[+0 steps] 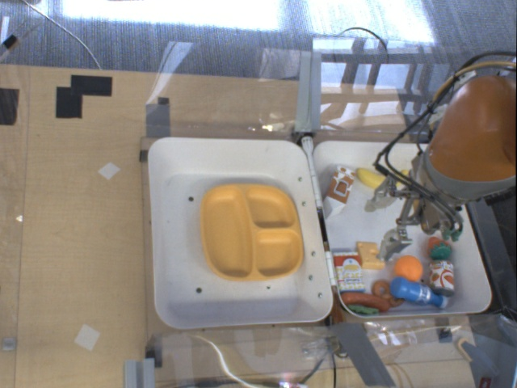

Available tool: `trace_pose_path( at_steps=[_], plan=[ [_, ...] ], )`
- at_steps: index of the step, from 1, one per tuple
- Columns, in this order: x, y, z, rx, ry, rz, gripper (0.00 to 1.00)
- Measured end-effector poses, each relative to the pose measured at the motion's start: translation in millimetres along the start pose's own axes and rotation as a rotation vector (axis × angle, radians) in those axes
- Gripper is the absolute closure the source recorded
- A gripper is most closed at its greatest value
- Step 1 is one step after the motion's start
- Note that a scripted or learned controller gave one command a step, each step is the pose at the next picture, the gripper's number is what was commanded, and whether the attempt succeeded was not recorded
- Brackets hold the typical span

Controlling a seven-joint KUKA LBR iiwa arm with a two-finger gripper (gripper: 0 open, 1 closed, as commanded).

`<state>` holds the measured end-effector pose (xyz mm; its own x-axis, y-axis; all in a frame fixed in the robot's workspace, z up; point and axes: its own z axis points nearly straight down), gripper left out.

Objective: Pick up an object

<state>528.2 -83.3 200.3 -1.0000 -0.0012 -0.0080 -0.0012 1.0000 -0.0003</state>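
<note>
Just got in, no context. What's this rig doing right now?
The KUKA arm reaches in from the right, its gripper low over the right bin. That bin holds a clutter of small things: an orange ball, a blue bottle, a yellow piece, small cartons. I see nothing clearly between the fingers, so no pick yet. The left bin holds a yellow divided tray.
</note>
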Motion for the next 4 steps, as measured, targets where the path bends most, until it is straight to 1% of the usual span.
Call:
trace_pose_path(
  at_steps=[1,2,3,4],
  plan=[
    [22,-39,101,0.000,0.006,0.382,0.00],
    [22,-34,106,0.003,-0.001,0.546,0.00],
    [-57,-93,112,0.001,-0.007,0.680,0.00],
    [-112,-87,112,0.008,0.021,0.568,0.00]
  ],
)
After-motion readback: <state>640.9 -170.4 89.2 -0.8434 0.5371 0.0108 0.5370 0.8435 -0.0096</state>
